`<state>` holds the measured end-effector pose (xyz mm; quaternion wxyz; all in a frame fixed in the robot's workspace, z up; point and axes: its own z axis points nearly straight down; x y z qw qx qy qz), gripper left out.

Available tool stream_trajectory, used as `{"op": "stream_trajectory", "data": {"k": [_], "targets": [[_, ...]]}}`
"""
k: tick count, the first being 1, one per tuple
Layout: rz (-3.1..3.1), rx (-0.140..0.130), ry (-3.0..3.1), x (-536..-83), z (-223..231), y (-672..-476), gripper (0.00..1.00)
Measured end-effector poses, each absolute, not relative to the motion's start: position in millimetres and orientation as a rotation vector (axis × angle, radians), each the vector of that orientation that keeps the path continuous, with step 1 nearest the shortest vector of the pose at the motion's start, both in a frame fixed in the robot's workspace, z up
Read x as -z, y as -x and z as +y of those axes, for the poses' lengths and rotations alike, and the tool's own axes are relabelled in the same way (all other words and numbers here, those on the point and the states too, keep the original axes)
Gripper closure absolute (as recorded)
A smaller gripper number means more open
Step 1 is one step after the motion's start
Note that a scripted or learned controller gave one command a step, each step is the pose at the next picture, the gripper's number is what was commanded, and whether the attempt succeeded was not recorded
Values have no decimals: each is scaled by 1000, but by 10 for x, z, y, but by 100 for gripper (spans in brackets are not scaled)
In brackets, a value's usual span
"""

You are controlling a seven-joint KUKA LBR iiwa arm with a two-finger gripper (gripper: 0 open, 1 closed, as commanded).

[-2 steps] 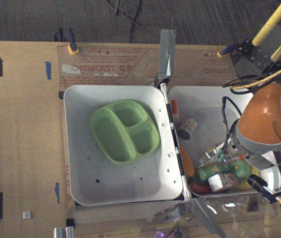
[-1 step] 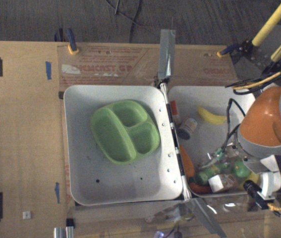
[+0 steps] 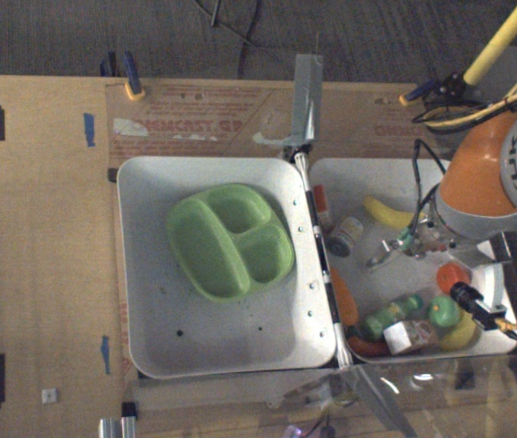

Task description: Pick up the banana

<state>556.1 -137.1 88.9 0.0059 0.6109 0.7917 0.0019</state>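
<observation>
Banana (image 3: 387, 212) is seen lying in the right bin (image 3: 349, 173), toward that bin's twelve o'clock side, curved, with its tip toward ten o'clock. The gripper (image 3: 378, 259) hangs just below it, at roughly six o'clock from the fruit, and nothing is seen between the fingers, which appear spread apart and empty. For the step in hand, the gripper would best be brought up toward twelve o'clock until it stands over the thick middle of the banana, with the fingers turned across the curve, not along it, so that the peel is caught on both flanks. A descent before centring should be avoided, since the small can (image 3: 345, 235) lies near, at about eight o'clock from the banana, and could be nudged.

Other items are crowded along the bin's six o'clock edge: a green bottle (image 3: 391, 316), a green round fruit (image 3: 443, 312) and an orange carrot-like piece (image 3: 344, 301). A green divided plate (image 3: 231, 241) rests in the left bin (image 3: 149, 336).

On the worktop (image 3: 39, 245), faint red printing is carried by the cardboard (image 3: 180, 127), too blurred to be read with confidence. Dark letters, seemingly the start of the maker's name, are partly seen on the arm.
</observation>
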Motion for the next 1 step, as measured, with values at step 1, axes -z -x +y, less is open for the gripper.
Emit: {"op": "stream_trajectory", "data": {"k": [1], "targets": [[2652, 8, -1683, -888, -1200, -6201, 0]]}}
